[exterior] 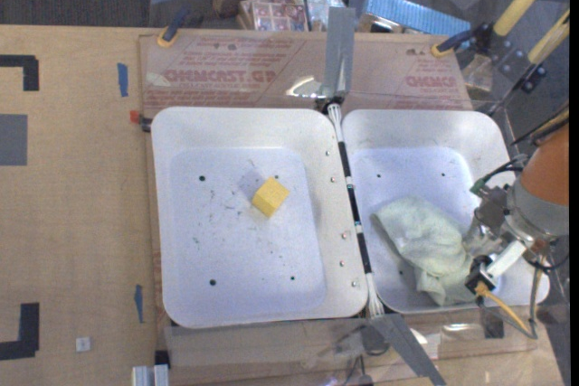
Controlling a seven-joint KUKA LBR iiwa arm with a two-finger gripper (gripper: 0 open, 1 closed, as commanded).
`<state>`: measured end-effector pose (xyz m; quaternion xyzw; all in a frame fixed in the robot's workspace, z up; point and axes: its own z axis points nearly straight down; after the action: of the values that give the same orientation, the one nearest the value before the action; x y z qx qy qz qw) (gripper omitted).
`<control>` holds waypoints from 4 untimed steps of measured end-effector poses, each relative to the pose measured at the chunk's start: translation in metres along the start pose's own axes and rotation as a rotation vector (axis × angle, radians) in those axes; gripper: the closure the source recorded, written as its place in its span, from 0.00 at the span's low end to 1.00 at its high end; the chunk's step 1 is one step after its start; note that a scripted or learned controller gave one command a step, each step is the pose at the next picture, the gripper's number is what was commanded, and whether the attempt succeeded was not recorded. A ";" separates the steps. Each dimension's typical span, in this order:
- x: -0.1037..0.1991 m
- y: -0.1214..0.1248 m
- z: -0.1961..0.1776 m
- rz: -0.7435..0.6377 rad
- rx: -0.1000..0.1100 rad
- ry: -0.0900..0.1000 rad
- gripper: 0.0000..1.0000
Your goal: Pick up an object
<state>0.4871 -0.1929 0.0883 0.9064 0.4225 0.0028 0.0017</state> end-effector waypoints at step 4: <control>0.001 -0.010 -0.100 -0.693 0.004 -0.002 1.00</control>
<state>0.4800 -0.1856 0.1886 0.7091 0.7051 0.0004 0.0011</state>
